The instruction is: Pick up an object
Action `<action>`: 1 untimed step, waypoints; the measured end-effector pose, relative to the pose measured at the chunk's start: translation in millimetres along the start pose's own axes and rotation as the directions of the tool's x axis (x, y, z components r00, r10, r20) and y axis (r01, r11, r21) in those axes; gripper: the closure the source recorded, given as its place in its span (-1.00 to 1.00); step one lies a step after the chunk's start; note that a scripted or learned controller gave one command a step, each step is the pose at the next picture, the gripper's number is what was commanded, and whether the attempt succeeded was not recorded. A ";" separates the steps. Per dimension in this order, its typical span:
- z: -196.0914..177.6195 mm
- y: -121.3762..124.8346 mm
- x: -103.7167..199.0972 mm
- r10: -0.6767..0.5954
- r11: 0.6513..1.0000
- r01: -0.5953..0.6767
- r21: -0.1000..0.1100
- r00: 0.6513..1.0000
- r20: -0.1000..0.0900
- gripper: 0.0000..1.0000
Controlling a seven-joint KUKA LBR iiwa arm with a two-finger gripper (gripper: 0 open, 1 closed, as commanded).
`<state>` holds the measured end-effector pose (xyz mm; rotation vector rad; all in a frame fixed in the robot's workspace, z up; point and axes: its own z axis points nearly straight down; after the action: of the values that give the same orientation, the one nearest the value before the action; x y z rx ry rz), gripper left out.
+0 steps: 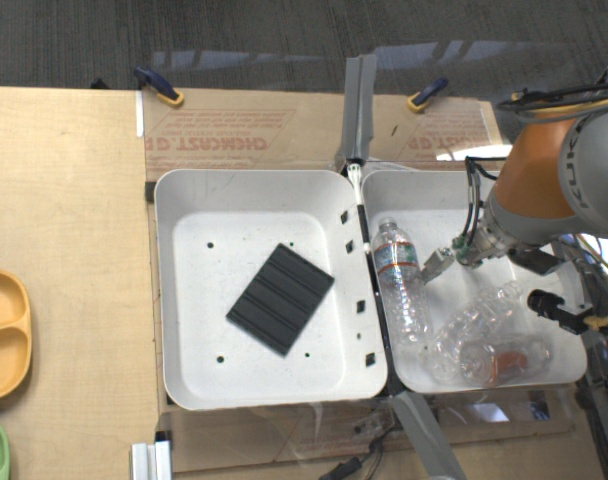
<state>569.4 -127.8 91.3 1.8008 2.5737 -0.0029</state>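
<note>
Over right bin: I see the gripper (436, 264) low, just beside the bottle (397, 280).
Jaws: I cannot tell how far open; nothing visibly held.
Bottle: lies along the right bin's (424, 378) left wall.
Other items: clear plastic (479, 340) in right bin; black pad (281, 298) in left bin (174, 298).
Progress: I judge approach under way; grasp and lift remain.

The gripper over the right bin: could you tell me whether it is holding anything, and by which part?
Nothing shows between its fingers. The gripper hangs beside the clear water bottle in the right bin, its tip near the bottle's upper part.
</note>
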 end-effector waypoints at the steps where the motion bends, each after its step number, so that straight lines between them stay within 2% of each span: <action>1: -31.8 -65.1 -1.6 0.027 1.000 -0.027 -0.002 1.000 -0.001 -1.00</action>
<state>508.8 -151.5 123.1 1.8355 2.5486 0.0001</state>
